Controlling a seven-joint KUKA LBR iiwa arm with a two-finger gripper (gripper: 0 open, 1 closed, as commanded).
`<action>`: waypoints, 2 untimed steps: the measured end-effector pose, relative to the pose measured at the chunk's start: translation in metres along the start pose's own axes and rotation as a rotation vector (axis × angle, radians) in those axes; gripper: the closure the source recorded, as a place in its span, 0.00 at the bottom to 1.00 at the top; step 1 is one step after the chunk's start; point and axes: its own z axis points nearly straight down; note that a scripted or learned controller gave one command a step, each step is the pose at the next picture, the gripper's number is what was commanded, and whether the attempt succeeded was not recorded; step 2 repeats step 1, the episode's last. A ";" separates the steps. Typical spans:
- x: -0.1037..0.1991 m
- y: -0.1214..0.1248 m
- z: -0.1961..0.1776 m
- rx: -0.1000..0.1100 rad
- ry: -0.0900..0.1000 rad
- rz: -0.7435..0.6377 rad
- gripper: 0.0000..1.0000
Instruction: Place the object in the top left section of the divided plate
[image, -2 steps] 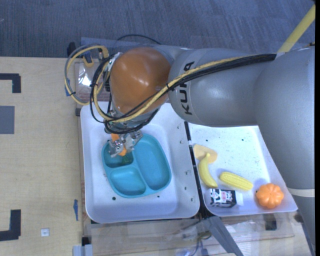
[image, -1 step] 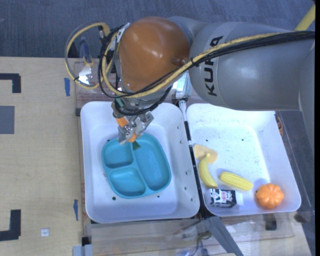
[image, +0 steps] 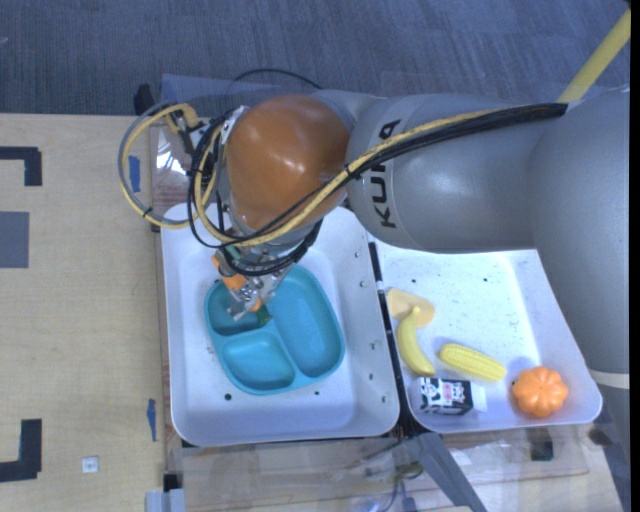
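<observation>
Over the left bin (image: 190, 395): one gripper (image: 243, 296) low above one blue divided plate (image: 300, 345).
The plate has three sections; the gripper hangs over its top left one, with something small and orange at its tip, too hidden to name, and I cannot tell how the fingers stand. The right bin (image: 560, 335) holds four things: one banana (image: 411, 338), one corn cob (image: 472, 361), one orange pumpkin-like fruit (image: 540, 390), one small carton (image: 445, 395).

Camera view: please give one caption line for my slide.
KUKA arm's gripper over blue divided plate in left bin; banana, corn, orange in right bin.
</observation>
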 end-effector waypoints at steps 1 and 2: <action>0.004 -0.007 -0.193 -0.004 0.001 -0.174 1.00; 0.004 -0.007 -0.193 -0.004 0.001 -0.174 1.00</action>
